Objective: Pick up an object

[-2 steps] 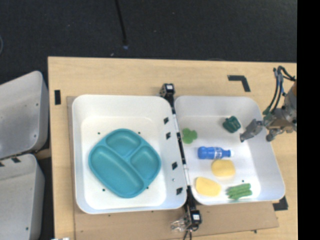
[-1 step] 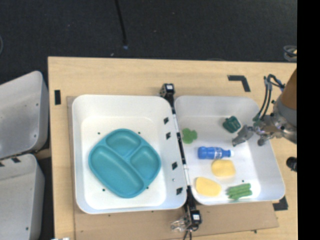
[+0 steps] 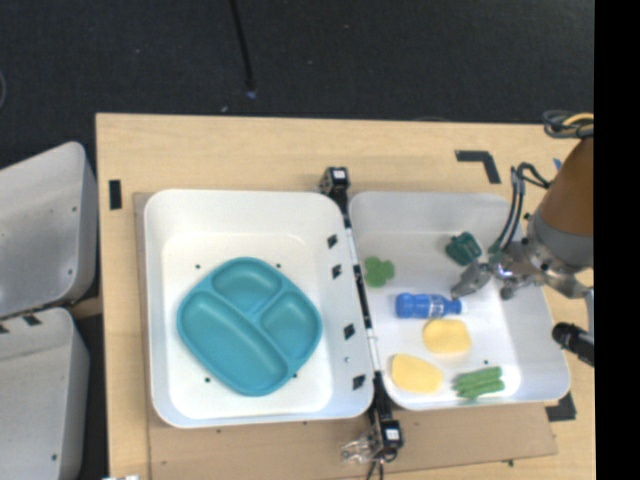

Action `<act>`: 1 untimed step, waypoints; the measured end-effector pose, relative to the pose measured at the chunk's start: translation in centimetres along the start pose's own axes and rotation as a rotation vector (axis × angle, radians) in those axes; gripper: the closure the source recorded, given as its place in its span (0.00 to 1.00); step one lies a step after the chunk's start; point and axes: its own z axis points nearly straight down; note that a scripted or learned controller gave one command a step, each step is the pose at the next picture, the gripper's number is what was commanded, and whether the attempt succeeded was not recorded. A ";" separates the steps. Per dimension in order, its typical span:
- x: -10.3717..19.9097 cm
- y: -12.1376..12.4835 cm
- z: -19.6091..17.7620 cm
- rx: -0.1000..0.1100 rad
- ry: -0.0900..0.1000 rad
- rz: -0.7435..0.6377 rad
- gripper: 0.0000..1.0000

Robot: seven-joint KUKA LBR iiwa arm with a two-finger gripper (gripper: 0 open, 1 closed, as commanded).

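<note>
Camera view: gripper [image 3: 487,277] hangs with fingers spread, grasping nothing, in the right bin [image 3: 530,383]. Blue bottle [image 3: 426,305] lies on its side at its 8 o'clock, nearby. Likely light, rigid, slippery; grip across the barrel.

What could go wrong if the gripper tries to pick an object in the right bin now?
The gripper hangs between the blue bottle and the dark green piece, so it may close on neither. The bottle lies close to a yellow piece; a descent there could push both aside. The bottle looks rounded and might roll away.
</note>
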 end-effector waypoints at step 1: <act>0.0 0.1 -0.7 0.001 0.002 0.003 1.00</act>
